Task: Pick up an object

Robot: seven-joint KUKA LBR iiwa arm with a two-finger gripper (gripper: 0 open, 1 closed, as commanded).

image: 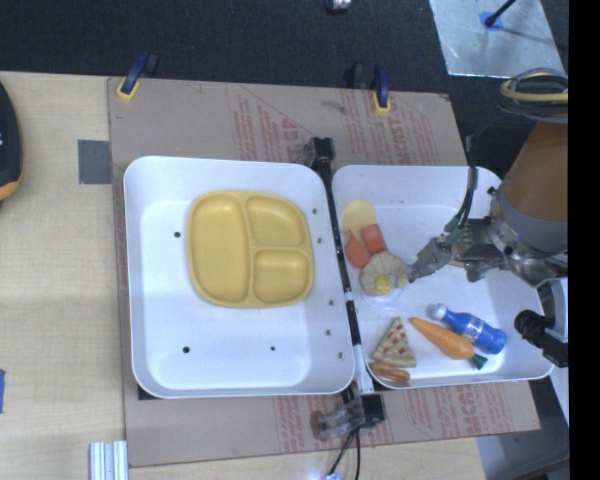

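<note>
1. Two bins side by side: left bin [140,298] carries a yellow divided plate [250,248], right bin [420,183] carries all the small stuff. You're working the right one.
2. Gripper [427,258] comes in from the right, low over the right bin, tips pointing toward the bin's left side. Nothing sits between the fingers. Open vs closed: can't tell from this angle, too dark and small.
3. Step in hand, as I read it: approach/reach, pre-grasp. No pick yet.
4. Nearest candidate is the round tan shell-like piece [382,271] with a yellow blob on it, just beside the tips. Right by it: an orange-red piece [363,245] and a pale yellow disc [358,214], all bunched near the bin's left wall.
5. Next move needs: pick one target, centre over it, drop straight down, close. The cluster is tight, so expect the fingers to nudge neighbours or pinch two at once.
6. Other items, nearer the front edge: blue bottle [470,328], carrot [442,338] touching it, pizza slice [394,343], a brown sausage-like bit [390,373] at the rim. Apart from the gripper, not in the way.
7. Watch the bin wall and centre divider; the target sits close to them.
</note>
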